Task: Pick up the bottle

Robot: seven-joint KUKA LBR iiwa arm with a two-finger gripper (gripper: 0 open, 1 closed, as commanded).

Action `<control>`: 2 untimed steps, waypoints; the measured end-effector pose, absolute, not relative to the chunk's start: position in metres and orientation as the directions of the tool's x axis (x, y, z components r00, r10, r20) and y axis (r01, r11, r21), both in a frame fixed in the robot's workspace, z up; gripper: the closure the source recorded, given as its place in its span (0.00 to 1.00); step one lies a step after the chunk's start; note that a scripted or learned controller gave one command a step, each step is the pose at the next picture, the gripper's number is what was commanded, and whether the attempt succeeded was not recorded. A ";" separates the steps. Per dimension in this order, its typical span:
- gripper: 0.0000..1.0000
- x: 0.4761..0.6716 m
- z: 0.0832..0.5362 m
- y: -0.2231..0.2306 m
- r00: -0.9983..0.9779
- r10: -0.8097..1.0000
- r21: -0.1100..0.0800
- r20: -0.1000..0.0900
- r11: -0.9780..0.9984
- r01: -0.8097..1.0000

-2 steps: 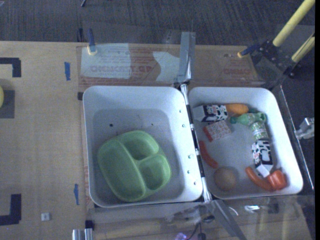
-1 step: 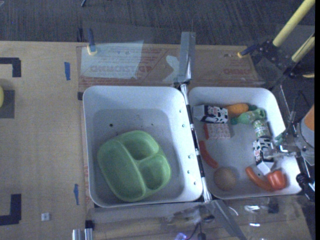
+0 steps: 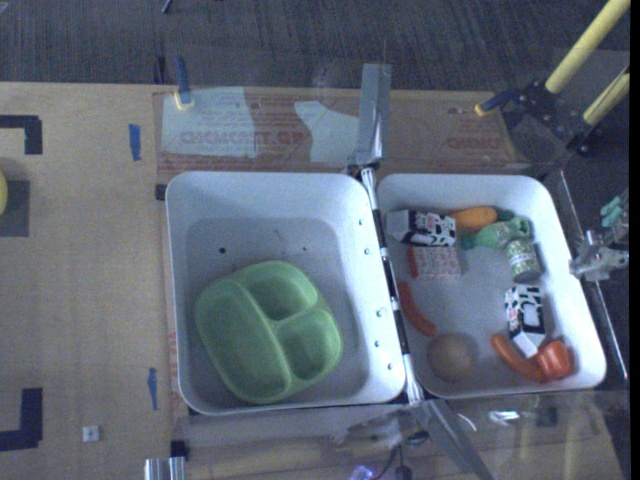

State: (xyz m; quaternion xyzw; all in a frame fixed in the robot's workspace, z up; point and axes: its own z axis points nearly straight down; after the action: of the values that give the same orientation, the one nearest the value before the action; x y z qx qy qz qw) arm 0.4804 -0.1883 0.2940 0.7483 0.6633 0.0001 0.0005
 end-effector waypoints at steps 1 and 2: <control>1.00 0.480 0.267 -0.148 0.327 0.945 -0.003 0.000 -0.327 0.945; 1.00 0.484 0.257 -0.151 0.371 0.928 -0.004 0.000 -0.371 0.928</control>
State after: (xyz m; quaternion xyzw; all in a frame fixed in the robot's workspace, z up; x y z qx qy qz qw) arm 0.4838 -0.1511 0.2569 0.8281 0.5606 -0.0011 -0.0015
